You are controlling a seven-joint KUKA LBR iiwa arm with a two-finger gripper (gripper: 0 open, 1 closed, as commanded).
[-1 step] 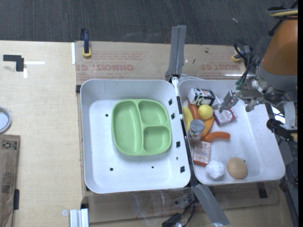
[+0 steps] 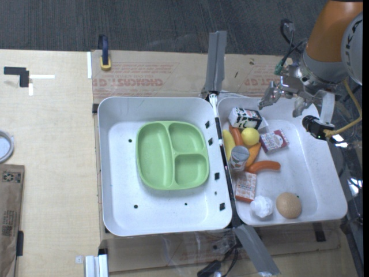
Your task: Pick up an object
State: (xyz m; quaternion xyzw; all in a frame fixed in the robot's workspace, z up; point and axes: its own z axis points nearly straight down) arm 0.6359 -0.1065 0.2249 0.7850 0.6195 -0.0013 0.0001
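Objects for picking lie in the right bin (image 2: pixel 308 169), most of them crowded along its left wall. At the far end you see a small black-and-white carton (image 2: pixel 245 118), and just in front of it a yellow lemon (image 2: pixel 250 135) touching a red-and-white packet (image 2: pixel 274 141). Beside the lemon lie an orange carrot (image 2: pixel 234 137) and a yellow banana (image 2: pixel 226 146) against the wall, with a silver can (image 2: pixel 239 155) standing upright just below them. An orange sausage (image 2: pixel 264 167) lies slantwise next to the can, and a flat red box (image 2: pixel 246 187) rests nearer to you. In the near corner sit a white crumpled ball (image 2: pixel 262 206) and a tan ball (image 2: pixel 289 205), close together but apart.

Your claw (image 2: pixel 283 104) hangs over the far edge of the right bin, above and to the right of the carton. Its fingers (image 2: pixel 267 100) stand wide apart with nothing between them, clear of every object.

The left bin (image 2: pixel 105 154) holds a green divided plate (image 2: pixel 173 154), lying flat near its middle.
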